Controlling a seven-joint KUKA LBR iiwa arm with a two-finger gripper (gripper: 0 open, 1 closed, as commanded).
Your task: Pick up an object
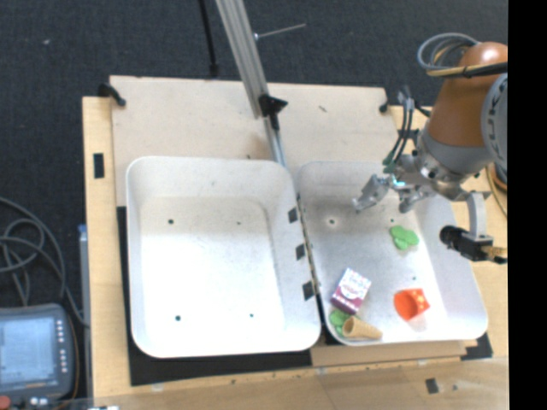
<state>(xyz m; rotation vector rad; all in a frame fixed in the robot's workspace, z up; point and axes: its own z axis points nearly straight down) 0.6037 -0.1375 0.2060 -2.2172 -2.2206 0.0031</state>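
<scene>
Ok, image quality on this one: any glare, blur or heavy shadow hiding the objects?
Camera view: even, soft lighting; the left bin is bright, near washed out. The gripper looks slightly soft. Green piece, orange cup and purple box read clearly, with faint shadows.

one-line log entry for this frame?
phase: approach | gripper: above right bin, holding nothing | nearest: green piece | also: orange cup, purple box

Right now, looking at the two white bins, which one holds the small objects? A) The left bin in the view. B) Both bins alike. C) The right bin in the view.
C: the purple-and-white box, orange cup, green piece and tan cone all lie in the right bin.
</scene>
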